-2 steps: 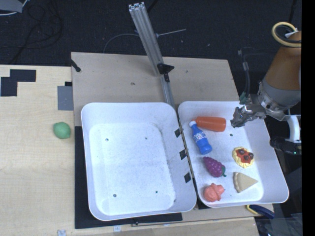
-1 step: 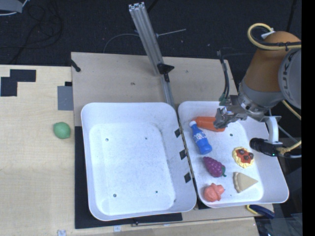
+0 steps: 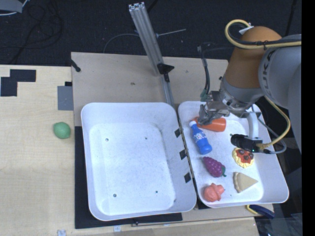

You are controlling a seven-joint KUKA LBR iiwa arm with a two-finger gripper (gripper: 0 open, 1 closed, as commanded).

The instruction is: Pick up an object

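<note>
- My gripper [image 3: 208, 115] sits over the orange toy carrot [image 3: 215, 125] in the right bin [image 3: 275, 193]; finger state: cannot tell
- Carrot looks light, rigid, slick; I'd pinch mid-body

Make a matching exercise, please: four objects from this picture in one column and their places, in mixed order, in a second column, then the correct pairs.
Objects:
1. green ball
2. blue plastic bottle
3. purple toy grape bunch
4. beige wedge-shaped toy

Places:
A. right bin, near its front right corner
B. on the bench, left of both bins
C. right bin, just under the blue bottle in the image
D. right bin, by its left wall, beside the orange toy carrot

Pairs: 1-B, 2-D, 3-C, 4-A
</note>
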